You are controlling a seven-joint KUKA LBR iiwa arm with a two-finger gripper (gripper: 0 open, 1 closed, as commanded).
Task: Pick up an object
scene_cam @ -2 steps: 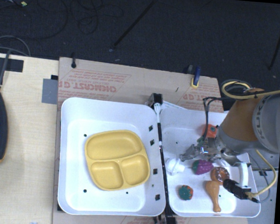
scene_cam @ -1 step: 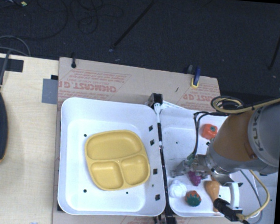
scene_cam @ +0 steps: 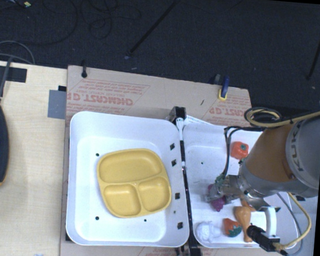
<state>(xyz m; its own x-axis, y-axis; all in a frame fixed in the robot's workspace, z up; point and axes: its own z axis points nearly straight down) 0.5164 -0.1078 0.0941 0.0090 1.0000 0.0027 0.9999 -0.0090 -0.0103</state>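
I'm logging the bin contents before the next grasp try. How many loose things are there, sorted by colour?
Yellow: 1, the divided plate
Orange: 3, at and
Purple: 1, the small object
White: 1, the crumpled object
Total: 6 visible; the arm may hide more.

Yellow tray (scene_cam: 134, 182) in left bin (scene_cam: 85, 140)
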